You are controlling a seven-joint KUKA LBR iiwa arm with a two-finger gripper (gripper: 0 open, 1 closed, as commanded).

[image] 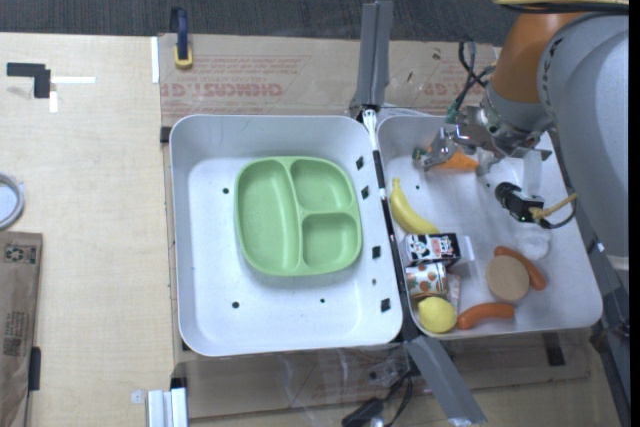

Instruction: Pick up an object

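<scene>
My gripper (443,151) is low over the far left part of the right bin (572,315), below the orange band (525,55) of the arm. A small orange object (461,159) lies right beside the gripper and is partly covered by it. A yellow banana (406,211) lies just in front, along the bin's left wall. Closer to the front are a black and white carton (433,248), a yellow lemon (436,314), an orange sausage (485,315) and a round brown piece (508,280).
The left bin (200,295) holds a green divided plate (298,215). A grey post (374,55) stands behind the gap between the bins. A black cable part (516,201) hangs from the wrist over the right bin. The arm's grey body (600,115) covers the bin's far right.
</scene>
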